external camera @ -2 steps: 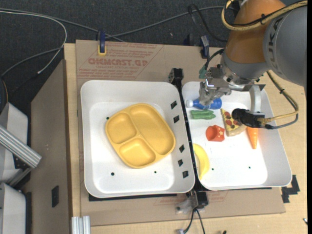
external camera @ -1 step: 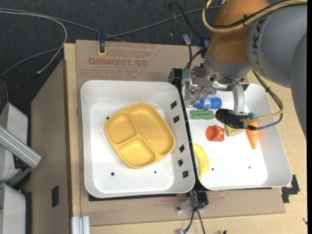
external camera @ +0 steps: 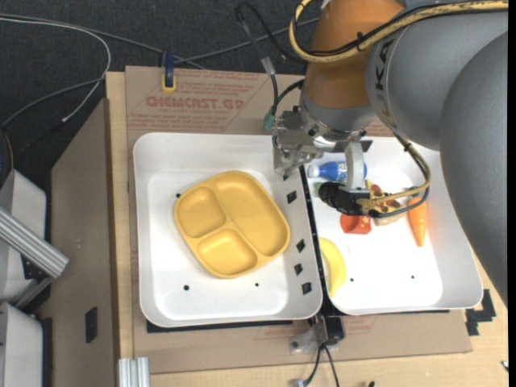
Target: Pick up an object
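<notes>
A yellow divided plate (external camera: 232, 222) lies in the left bin (external camera: 157, 216). In the right bin (external camera: 403, 285) I see a small blue and white object (external camera: 330, 170), a red piece (external camera: 357, 223), an orange carrot (external camera: 418, 225) and a flat yellow piece (external camera: 333, 264) by the inner wall. My gripper (external camera: 288, 161) hangs over the far end of the wall between the two bins, just beyond the plate's far right corner and left of the blue and white object. Nothing shows between its fingertips.
The bins sit on a brown cardboard sheet (external camera: 201, 95) with a blue clamp (external camera: 169, 71) at its far edge. Cables run across the dark floor behind. The big grey arm (external camera: 451, 95) covers the right bin's far right part.
</notes>
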`<state>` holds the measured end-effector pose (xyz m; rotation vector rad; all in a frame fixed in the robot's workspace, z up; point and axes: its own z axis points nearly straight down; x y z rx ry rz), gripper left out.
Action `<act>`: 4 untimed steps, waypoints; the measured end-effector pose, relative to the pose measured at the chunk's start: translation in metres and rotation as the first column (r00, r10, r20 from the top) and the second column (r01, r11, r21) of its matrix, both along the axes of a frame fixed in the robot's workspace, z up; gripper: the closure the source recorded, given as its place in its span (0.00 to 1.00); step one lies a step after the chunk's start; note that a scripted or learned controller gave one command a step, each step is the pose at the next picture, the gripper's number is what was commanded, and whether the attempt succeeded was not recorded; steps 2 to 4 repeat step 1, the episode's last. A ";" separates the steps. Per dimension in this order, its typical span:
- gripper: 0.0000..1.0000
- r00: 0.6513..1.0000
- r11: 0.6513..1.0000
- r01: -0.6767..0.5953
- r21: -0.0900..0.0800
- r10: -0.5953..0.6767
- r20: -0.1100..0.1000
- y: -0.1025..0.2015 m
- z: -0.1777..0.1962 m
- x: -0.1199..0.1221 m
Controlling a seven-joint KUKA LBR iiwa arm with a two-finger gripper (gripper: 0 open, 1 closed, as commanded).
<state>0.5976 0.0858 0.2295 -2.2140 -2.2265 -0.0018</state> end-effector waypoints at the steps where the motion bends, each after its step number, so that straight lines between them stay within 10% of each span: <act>1: 0.00 1.000 1.000 0.004 -0.001 -0.004 0.000 -0.003 0.000 0.000; 4: 0.00 1.000 1.000 0.004 -0.001 -0.004 0.000 -0.003 0.000 0.000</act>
